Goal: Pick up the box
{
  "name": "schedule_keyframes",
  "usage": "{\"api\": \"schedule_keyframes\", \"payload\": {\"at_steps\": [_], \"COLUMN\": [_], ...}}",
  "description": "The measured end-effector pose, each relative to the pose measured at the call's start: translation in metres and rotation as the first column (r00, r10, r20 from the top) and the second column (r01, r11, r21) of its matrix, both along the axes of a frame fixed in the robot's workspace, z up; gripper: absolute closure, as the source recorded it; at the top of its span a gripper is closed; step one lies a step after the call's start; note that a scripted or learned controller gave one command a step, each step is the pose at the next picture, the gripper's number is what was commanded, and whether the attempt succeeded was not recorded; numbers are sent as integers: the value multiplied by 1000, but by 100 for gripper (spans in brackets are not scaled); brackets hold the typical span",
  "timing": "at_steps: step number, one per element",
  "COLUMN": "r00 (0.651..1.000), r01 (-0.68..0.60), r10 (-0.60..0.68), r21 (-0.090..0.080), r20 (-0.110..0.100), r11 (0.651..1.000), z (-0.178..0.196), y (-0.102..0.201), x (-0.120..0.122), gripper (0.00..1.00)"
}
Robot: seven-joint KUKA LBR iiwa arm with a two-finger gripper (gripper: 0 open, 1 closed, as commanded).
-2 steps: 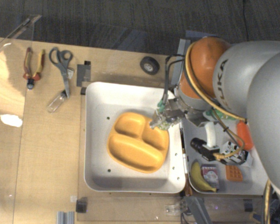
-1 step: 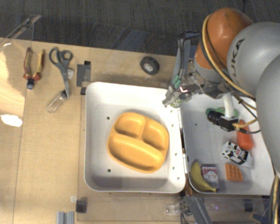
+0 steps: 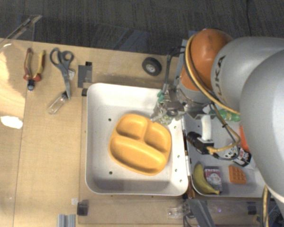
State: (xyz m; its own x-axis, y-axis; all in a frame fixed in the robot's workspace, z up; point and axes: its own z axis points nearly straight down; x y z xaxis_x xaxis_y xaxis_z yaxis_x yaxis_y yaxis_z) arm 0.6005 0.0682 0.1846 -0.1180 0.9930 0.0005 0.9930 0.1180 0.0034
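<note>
Just hand beside left bin's right rim.

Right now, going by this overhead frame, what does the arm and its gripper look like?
The arm is bulky and rounded, with glossy grey shells, an orange band and dark KUKA lettering on the grey. A yellow cable loops around the band. The gripper is a small metal assembly with greenish fittings; its details are too small to make out.
</note>
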Motion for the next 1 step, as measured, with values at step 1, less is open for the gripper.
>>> {"api": "schedule_keyframes", "payload": {"at_steps": [1], "r00": [990], "r01": [139], "r10": [-139], "r21": [0], "r20": [0], "r11": [990], "z": [0], "y": [-52], "x": [5], "gripper": [100]}}
